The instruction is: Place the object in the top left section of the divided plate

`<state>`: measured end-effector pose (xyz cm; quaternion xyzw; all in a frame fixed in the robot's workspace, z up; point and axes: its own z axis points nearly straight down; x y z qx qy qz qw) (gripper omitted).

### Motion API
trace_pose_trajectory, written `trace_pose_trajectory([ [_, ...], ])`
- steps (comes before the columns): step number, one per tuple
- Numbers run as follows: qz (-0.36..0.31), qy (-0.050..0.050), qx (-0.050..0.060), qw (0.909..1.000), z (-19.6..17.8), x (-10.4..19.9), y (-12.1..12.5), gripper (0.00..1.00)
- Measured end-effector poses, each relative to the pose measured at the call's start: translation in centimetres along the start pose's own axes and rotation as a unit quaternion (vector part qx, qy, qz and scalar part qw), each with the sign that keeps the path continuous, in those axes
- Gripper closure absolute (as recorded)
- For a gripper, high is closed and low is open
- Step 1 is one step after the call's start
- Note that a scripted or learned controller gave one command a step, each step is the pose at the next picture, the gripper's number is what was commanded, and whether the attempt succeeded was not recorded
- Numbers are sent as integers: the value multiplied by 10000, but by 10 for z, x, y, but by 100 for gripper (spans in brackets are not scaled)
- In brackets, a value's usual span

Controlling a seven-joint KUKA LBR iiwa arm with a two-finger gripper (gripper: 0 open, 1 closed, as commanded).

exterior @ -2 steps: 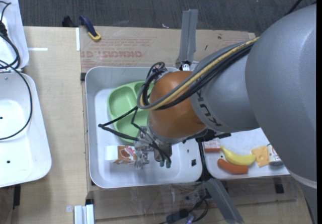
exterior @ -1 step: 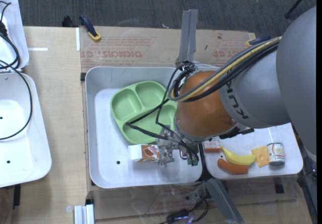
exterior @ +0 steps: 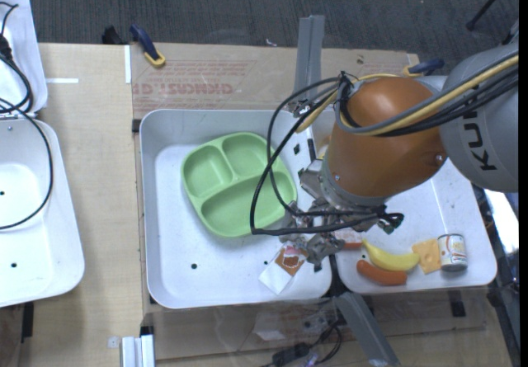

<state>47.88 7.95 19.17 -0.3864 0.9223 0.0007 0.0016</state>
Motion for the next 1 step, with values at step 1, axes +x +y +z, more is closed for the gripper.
trace_pose_trajectory([
  [1, -665, 2, -7, 9978, -13, -81, -12, 100],
])
